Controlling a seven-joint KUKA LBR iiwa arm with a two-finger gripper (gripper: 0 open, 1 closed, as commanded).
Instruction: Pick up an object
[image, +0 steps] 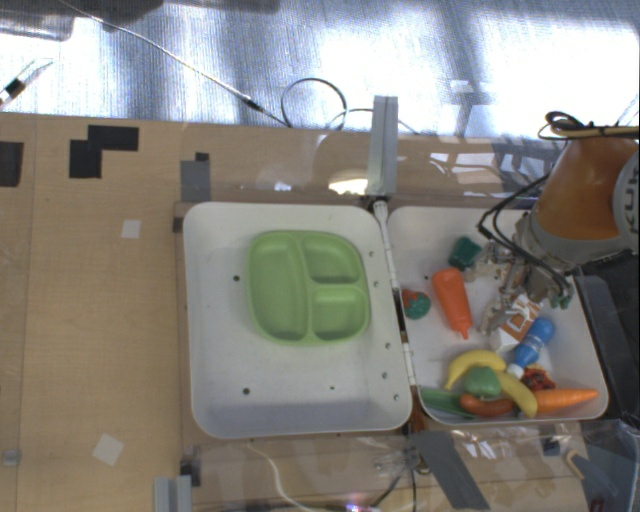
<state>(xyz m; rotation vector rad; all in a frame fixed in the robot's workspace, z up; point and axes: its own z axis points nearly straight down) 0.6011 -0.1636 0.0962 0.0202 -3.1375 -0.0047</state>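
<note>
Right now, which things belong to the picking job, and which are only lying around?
For the job: end effector; orange carrot, banana, blue bottle, dark green toy, all in the right bin.

Lying about: green divided plate in the left bin; cable beyond.

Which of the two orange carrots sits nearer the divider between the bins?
The upper carrot, lying mid-bin just right of the divider. The other carrot lies at the right bin's lower right corner.
</note>
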